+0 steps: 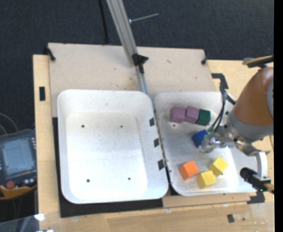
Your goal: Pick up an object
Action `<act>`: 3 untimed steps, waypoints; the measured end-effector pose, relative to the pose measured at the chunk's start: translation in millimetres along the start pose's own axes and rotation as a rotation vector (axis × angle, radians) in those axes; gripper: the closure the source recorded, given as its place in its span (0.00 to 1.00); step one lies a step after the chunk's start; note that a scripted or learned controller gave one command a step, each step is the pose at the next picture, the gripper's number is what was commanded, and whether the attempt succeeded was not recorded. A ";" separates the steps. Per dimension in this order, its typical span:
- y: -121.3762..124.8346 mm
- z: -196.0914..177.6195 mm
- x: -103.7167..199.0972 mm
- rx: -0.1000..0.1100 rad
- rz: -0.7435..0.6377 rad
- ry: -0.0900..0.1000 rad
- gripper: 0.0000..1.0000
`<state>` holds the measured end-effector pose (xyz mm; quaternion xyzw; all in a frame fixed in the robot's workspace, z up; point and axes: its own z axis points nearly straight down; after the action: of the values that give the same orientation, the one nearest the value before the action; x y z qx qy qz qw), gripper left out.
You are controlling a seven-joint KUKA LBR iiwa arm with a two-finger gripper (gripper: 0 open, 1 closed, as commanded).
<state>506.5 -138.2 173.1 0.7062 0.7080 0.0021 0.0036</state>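
Start at the edge of the bench closest to you. Two yellow blocks sit there in the right bin (180, 187): one yellow block (207, 179) low down, and a second yellow block (219, 166) just beside it, up and to the right. An orange block (189, 169) sits close by on their left. These three have open floor around them, so I think they would be easy to grab.

Next comes the gripper (210, 142). It hangs low in the right bin, just beside the blue block (199, 138). You cannot tell if it is open or closed, because the arm (255, 105) covers most of it. You also cannot tell if it touches the blue block. Nothing can be seen held in it, so do not count the blue block as picked up. I think the blue block is the one it is going for, since it is the closest block to the tip.

Farther back, three blocks sit in a row, touching: a light purple block (177, 114), a darker purple block (192, 114), and a green block (203, 117). They are packed tight, so there is little room to get around any one of them.

The left bin (64, 129) sits beside the right one. Behind both bins, a metal pole (122, 28) leans up and away.
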 end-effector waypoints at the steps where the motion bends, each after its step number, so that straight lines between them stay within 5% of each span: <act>1: -2.4 -63.1 -0.9 -0.001 -0.001 -0.001 1.00; 2: -0.2 -113.2 -2.2 0.001 -0.001 0.000 1.00; 3: 13.9 -114.3 44.4 0.005 -0.004 0.002 1.00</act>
<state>519.3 -93.5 287.3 0.7049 0.7093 0.0009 0.0010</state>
